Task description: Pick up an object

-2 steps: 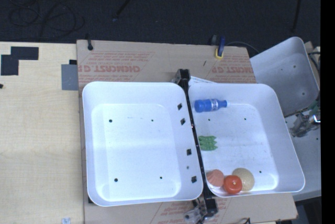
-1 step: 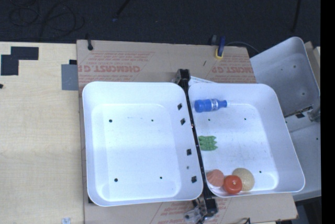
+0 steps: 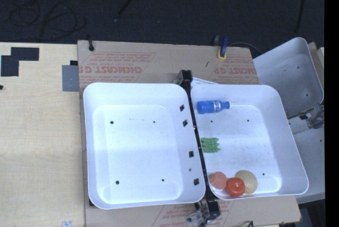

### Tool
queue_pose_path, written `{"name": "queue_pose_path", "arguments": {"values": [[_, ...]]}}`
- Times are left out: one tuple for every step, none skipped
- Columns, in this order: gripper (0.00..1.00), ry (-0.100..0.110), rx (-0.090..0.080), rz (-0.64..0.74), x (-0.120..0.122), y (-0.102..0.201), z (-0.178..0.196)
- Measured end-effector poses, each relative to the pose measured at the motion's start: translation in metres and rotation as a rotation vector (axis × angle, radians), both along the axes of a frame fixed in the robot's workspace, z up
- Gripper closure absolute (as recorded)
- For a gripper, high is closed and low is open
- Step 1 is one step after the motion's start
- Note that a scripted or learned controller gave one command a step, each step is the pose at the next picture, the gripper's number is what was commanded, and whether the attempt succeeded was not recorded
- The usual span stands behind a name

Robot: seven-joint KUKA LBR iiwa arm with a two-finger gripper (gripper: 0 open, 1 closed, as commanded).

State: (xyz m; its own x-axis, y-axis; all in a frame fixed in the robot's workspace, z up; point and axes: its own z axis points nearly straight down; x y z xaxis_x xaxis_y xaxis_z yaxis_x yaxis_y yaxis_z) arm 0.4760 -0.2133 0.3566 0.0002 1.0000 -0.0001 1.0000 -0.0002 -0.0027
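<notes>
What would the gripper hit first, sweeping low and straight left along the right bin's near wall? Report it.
Probably the tan round ball, the rightmost thing in that row. The red round piece sits just beyond it. Depth is unclear from this slanted view, so a higher sweep might pass over both.

I'm looking down on 2 white bins side by side on cardboard. The right bin [image 3: 286,130] has a blue bottle [image 3: 212,107] lying near its far edge, a green thing [image 3: 210,145] mid-left, and 3 round items bunched at the near edge: pink [image 3: 217,180], red [image 3: 235,186], tan [image 3: 248,180]. The left bin [image 3: 90,130] sits just beside it.
</notes>
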Motion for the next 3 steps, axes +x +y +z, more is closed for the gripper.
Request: {"name": "queue_pose_path", "arguments": {"values": [[1.0, -0.009, -0.003, 0.002, 0.0, -0.001, 0.075], [1.0, -0.006, -0.002, 0.002, 0.0, -0.001, 0.117], [1.0, 0.001, 0.0, 0.0, 0.0, 0.0, 0.095]]}}
